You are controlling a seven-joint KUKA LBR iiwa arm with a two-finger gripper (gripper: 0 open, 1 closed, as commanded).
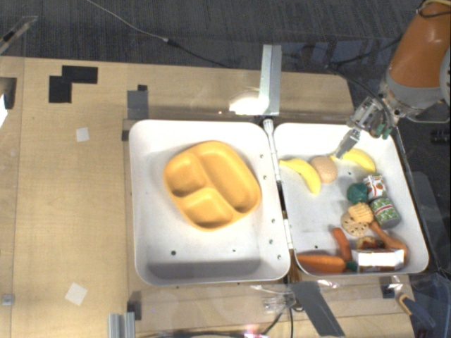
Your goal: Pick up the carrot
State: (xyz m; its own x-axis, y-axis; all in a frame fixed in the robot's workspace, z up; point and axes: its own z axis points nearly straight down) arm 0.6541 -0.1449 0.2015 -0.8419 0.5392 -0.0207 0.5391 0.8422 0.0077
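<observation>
From above, the carrot (322, 263) lies along the near wall of the right bin (310, 213), beside a sausage (342, 243). The jaws (347, 145) hover at the far side near a banana (359, 160); whether they are parted, I cannot tell. Approach should align across the carrot's width, clear of the wall.

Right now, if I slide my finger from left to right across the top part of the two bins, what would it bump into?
Yellow tray → banana → beige ball → end effector → second banana.
</observation>
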